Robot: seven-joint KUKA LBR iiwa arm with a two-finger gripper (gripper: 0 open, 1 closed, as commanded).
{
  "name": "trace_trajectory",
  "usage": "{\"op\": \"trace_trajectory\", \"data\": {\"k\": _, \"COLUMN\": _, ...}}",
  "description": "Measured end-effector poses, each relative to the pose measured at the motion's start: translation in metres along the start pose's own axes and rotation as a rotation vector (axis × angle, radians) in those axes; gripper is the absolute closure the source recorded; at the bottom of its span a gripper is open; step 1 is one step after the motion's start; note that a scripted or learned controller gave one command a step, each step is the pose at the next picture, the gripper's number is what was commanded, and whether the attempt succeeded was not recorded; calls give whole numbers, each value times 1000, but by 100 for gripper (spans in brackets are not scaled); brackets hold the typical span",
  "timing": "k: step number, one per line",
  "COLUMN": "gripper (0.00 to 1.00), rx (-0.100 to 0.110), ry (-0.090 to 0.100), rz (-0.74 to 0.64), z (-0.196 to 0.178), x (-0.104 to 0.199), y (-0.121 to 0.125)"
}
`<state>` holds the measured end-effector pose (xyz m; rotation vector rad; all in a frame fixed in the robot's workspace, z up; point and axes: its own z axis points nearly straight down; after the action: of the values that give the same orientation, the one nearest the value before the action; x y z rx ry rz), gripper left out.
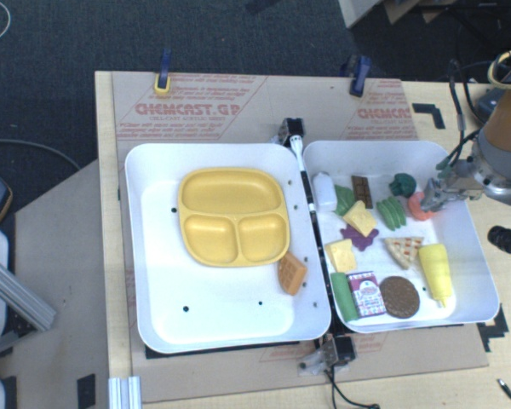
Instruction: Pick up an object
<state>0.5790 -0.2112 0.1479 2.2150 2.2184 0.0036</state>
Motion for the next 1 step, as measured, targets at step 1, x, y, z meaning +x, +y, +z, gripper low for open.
{"op": "trace_trajectory", "data": {"k": 1, "gripper": 100, "rx": 0, "ry": 0, "rz": 0, "z": -44, "x": 1, "y": -2}}
